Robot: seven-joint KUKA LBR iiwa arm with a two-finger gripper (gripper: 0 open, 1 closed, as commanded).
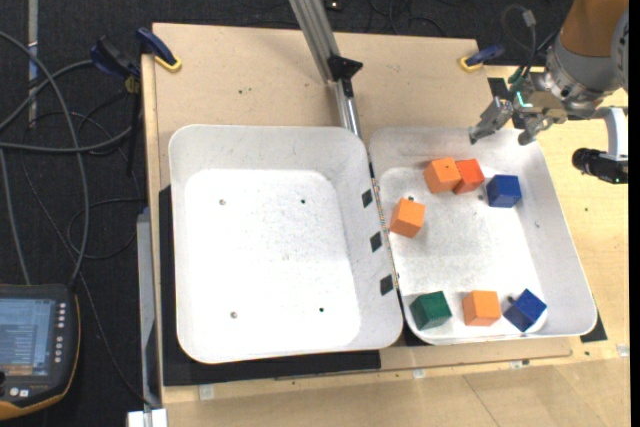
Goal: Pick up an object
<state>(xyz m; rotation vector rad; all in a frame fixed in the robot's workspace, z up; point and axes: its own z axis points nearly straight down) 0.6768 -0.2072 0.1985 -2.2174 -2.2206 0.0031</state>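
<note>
The right bin (pixel 556 215) holds several cubes. An orange cube (pixel 441 175), a red-orange cube (pixel 469 176) and a blue cube (pixel 503 190) cluster near its back. Another orange cube (pixel 407 216) lies by the left wall. Along the front edge sit a green cube (pixel 431 309), an orange cube (pixel 481 307) and a blue cube (pixel 524 309). My gripper (pixel 507 128) hovers above the bin's back rim, up and right of the cluster. It is open, and its fingers (pixel 486 126) hold nothing.
The left bin (pixel 200 215) lies beside the right one, their walls touching. A slanted metal pole (pixel 310 10) crosses the bench from the top. Clamps sit at the bench's back corners (pixel 160 50). Cables and a pendant (pixel 35 345) lie off the bench to the left.
</note>
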